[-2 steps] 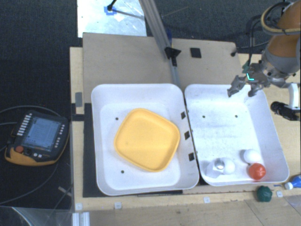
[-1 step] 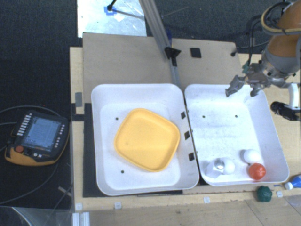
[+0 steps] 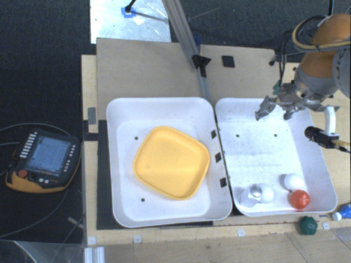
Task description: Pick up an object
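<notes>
A yellow square plate (image 3: 171, 161) lies in the left bin (image 3: 123, 114). In the right bin (image 3: 312, 147), near its front edge, sit a red ball (image 3: 299, 199), a white ball (image 3: 292, 181) just behind it, and a small white and grey object (image 3: 256, 194) to their left. My gripper (image 3: 277, 109) hangs over the back of the right bin, its two fingers spread apart and open with nothing between them. It is well away from the balls.
A teach pendant (image 3: 43, 159) lies on the floor to the left. A dark green ball (image 3: 307, 224) and a blue-white item (image 3: 341, 213) rest on the bench in front of the right bin. A metal pole (image 3: 184, 26) slants over the back.
</notes>
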You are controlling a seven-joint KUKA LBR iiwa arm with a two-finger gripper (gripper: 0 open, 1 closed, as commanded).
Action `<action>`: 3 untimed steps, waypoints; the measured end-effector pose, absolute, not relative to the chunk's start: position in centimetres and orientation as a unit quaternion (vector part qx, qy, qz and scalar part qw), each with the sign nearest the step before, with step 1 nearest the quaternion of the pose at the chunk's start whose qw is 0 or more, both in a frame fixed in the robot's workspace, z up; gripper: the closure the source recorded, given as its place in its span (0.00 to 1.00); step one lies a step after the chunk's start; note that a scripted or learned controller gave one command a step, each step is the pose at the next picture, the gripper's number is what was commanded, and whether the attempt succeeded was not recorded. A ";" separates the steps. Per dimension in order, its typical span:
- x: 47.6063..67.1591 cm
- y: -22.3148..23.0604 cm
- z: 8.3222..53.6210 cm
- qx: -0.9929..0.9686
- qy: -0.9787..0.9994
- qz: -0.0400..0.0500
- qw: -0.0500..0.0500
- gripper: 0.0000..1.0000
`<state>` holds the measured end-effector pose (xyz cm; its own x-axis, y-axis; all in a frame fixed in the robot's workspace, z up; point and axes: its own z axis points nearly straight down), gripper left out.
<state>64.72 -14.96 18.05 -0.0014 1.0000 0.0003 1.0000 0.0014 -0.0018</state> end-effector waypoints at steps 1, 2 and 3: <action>65.0 -14.8 13.8 -0.707 -0.708 0.001 0.001 0.00; 64.9 -14.8 8.8 -0.707 -0.707 0.001 0.001 0.00; 65.1 -14.8 10.2 -0.707 -0.708 -0.001 -0.001 1.00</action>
